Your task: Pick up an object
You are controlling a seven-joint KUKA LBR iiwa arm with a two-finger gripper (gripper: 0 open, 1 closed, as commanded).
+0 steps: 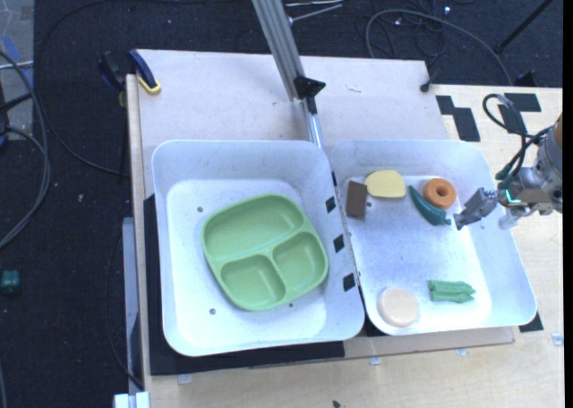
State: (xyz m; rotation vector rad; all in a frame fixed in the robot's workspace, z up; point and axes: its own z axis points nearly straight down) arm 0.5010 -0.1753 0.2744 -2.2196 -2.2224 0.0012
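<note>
Over at the right bin's [501,218] far edge, the tool [474,208] hangs low beside the orange ring [440,192] and the teal piece [430,208], carrying nothing, and I cannot tell how it is set. Yellow piece [386,184] and brown block [356,199] lie near the divider, cream disc [398,306] and green item [450,291] nearer the front, all loose for picking. Left, the green tray [264,251] sits alone, likely a drop spot.
</note>
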